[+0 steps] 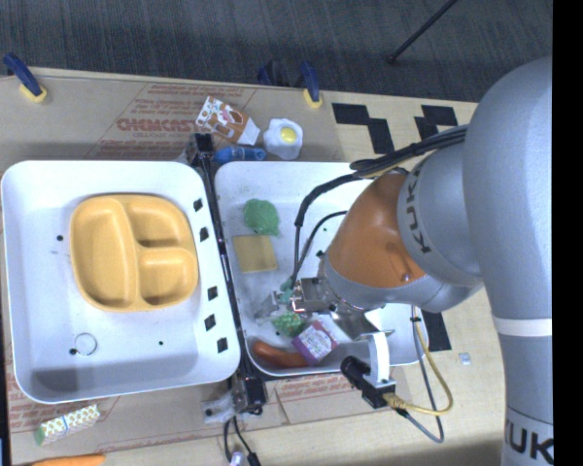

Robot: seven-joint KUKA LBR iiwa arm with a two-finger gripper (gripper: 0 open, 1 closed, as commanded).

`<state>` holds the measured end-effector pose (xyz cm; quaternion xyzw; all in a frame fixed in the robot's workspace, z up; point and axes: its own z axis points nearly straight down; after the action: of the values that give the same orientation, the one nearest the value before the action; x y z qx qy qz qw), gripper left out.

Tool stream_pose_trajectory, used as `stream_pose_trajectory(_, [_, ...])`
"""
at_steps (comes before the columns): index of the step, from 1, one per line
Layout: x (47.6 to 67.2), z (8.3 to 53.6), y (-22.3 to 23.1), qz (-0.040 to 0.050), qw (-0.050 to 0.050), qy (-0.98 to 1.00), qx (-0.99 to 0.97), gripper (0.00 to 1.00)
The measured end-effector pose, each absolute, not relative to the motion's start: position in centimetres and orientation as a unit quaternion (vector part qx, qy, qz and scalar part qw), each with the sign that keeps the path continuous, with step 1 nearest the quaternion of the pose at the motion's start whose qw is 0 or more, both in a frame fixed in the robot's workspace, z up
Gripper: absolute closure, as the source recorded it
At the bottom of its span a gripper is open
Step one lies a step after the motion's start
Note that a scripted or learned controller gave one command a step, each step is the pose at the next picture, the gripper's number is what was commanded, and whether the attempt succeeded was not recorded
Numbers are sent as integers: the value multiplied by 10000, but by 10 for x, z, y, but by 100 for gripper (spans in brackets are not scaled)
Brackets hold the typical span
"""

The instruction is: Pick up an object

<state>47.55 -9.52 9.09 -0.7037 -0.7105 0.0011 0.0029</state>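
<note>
Here, the gripper [293, 309] hovers over a green object [290, 323].

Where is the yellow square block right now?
The yellow square block lies in the right bin, near its left wall, just below the green leafy piece and up-left of the gripper.

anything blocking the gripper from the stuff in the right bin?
Nothing visible blocks it. The gripper is already low in the right bin, among the small items at its near end. The green piece and yellow block lie clear beyond it.
</note>
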Motion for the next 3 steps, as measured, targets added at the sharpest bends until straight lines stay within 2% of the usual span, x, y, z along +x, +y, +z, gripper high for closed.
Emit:
stream_pose_trajectory(1, [475,91,-106,9,33,-8420,-5394,0])
stream_pose_trajectory(2, [476,91,-106,6,32,-8420,-5394,0])
stream_pose_trajectory(3, [476,91,-100,3,8,-7385,-6742,0])
